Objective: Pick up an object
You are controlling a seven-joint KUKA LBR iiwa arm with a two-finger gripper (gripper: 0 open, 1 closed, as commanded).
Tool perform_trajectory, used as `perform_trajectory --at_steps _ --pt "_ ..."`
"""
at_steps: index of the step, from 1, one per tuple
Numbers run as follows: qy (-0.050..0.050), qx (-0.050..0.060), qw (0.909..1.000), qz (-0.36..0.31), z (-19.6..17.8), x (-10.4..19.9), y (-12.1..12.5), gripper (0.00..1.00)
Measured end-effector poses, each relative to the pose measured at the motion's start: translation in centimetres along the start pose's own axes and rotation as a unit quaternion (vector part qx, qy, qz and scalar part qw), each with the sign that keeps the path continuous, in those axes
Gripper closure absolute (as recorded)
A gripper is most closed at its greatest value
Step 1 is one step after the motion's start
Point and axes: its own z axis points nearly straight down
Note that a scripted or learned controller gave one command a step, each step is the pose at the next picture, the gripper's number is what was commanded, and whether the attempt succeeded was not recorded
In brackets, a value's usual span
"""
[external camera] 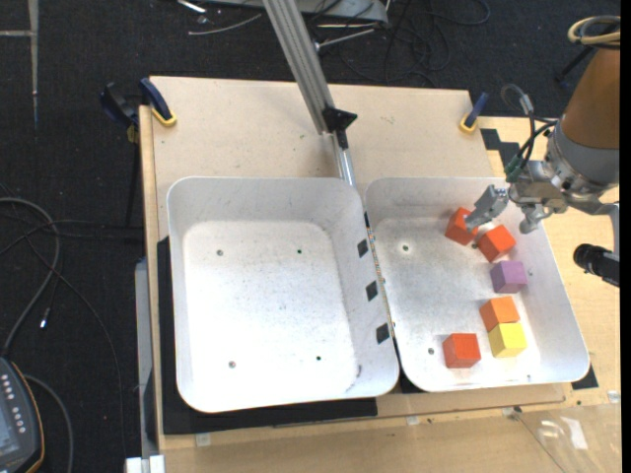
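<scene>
Orange-red and small, one cube (458,227) sits in the upper part of the right bin (434,294), and it is the block nearest the gripper (512,211). We see the gripper's two grey fingers spread apart, one reaching down-left toward that cube, the other pointing down to the right; nothing lies between them, so the jaws are open and hold nothing. A second orange cube (496,241) lies just below and right of the first, tilted, almost under the gripper.

Further down the same bin we find a purple cube (509,276), then an orange block (500,311) touching a yellow block (508,339) just beneath it, and a red-orange cube (461,350) to their left near the bin's lower edge. All six blocks keep to the right half of this bin.

The left bin (266,294) is white like its neighbour, its floor speckled with dark marks. Where the two bins meet, we note a few small dark tabs (373,290) along the shared rim. No writing or label can be read anywhere.

The grey arm (592,156), with its orange band, enters from the right edge of the frame. Both bins rest on a pale wooden bench (246,136); yellow-tipped clamps (158,106) grip its upper corners, and a slanted metal rail (301,57) runs down from the top of the frame to the bins' junction. Dark carpet and cables surround the bench.
</scene>
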Motion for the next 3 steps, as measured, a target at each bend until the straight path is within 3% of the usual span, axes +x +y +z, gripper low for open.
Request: perform_trajectory --at_steps 1,2,3 --pt "-0.001 0.001 1.0 -0.001 12.8 -2.5 8.7 0.0" --pt "-0.003 -0.003 1.0 -0.001 15.1 -0.1 8.6 0.0" --pt "-0.003 -0.005 1.0 -0.002 13.9 -0.2 8.7 1.0"
